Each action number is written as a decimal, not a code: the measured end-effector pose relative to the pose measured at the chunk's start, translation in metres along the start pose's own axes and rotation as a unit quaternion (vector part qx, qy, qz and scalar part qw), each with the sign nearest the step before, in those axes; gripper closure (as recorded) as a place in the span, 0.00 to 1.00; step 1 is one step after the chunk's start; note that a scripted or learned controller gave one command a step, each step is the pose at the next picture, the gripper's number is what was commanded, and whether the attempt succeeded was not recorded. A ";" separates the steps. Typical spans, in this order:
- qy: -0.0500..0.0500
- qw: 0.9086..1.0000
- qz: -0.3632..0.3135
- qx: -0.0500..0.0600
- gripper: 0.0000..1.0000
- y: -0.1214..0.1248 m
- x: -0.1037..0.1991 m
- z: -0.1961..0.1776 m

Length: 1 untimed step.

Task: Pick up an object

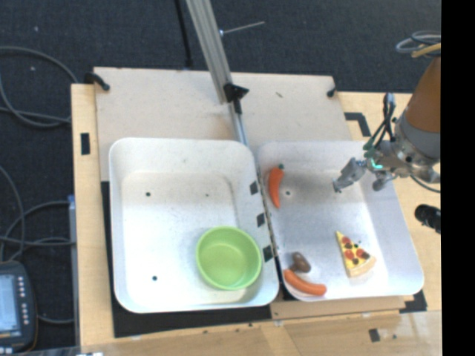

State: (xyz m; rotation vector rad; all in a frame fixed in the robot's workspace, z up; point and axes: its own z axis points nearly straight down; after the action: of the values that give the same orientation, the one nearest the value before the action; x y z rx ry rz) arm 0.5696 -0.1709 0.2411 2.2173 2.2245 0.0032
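Note:
My gripper hovers over the right bin's far right part, open, with nothing between its fingers. An orange carrot lies by that bin's left wall, well left of the gripper. A pizza slice rests nearer the front, below the gripper. At the front left corner sit a small brown piece and an orange sausage. A green bowl stands upright in the left bin, at its front right.
A slanted aluminium post rises from the bench behind the wall the two bins share. Cables lie on the dark floor at the left. The arm's orange band sits above the wrist at the right.

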 end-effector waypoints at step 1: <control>-0.001 1.000 0.001 0.003 0.00 -0.001 0.008 0.055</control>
State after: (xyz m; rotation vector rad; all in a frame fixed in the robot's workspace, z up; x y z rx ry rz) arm 0.5690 -0.1626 0.1856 2.2224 2.2233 -0.0058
